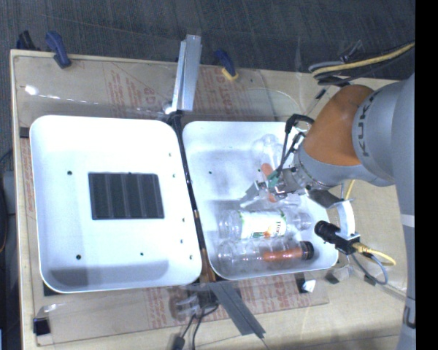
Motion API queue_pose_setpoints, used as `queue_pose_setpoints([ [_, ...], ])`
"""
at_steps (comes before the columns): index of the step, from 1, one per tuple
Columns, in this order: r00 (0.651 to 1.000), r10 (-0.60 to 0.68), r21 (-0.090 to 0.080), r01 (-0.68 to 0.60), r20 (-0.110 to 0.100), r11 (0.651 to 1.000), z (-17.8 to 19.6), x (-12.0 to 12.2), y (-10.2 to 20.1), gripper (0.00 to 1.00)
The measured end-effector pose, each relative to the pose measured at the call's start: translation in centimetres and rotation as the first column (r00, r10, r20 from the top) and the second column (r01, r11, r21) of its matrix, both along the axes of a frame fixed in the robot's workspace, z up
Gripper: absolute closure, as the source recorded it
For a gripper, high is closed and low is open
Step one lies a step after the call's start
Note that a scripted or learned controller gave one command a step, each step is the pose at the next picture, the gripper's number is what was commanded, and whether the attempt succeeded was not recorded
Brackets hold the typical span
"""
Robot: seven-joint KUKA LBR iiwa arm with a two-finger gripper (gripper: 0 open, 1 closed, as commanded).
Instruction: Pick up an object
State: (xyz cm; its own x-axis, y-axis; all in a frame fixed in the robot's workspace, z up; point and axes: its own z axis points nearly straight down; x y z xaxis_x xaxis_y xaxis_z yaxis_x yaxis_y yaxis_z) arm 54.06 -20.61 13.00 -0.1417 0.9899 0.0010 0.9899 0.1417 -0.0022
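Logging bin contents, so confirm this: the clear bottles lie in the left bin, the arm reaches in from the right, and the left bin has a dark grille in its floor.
Wrong bin. The camera view shows the clear bottles lying in the right bin, near its front edge. The arm reaches in from the right, and the left bin has the dark grille in its floor.

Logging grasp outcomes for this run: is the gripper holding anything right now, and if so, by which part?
Cannot be told. The gripper is down among clear bottles in the right bin, and clutter hides whether anything sits in its grasp.

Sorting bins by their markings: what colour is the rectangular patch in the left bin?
Dark grey patch, camera view.
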Motion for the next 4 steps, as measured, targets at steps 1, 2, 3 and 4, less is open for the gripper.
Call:
queue_pose_setpoints([
  [1,0.996,0.095,0.003,-0.095,-0.001,0.996,-3.9,3.9,-0.2,0.00],
  [2,0.994,0.112,0.002,-0.112,-0.001,0.994,-2.2,3.0,-0.3,0.00],
  [3,0.989,0.145,0.000,-0.145,0.001,0.989,2.2,0.8,-0.3,0.00],
  [4,0.997,0.073,0.003,-0.073,-0.002,0.997,-3.9,4.3,-0.1,0.00],
])
